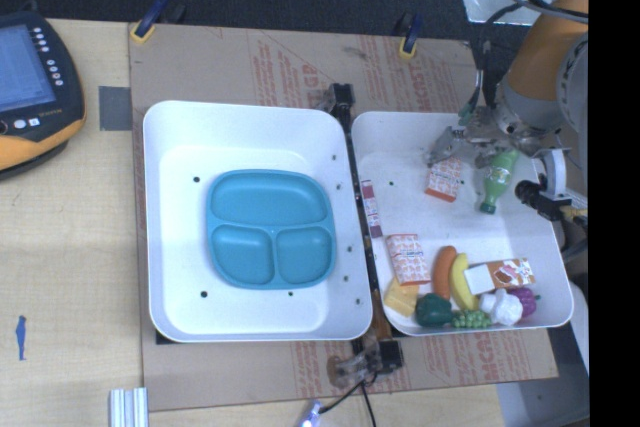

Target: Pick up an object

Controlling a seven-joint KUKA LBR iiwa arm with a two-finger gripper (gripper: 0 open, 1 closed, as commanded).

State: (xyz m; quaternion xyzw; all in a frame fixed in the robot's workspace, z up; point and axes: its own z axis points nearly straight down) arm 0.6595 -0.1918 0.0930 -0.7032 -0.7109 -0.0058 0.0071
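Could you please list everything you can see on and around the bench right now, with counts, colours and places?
white bins: 2, white, side by side on the bench
divided plate: 1, light blue, in the left bin
green bottle: 1, green, upper right bin
snack packets: 2, red and white, right bin
toy food pile: several, mixed colours, right bin's near edge
clamps: 2, blue, bench's far edge
pendant: 1, orange and grey, far left
arm: 1, grey with orange
pincer: 1, above the upper right bin

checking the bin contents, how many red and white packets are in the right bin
2: one red and white packet near the top beside the green bottle, another packet lower down by the hot dog. More could hide under the arm.
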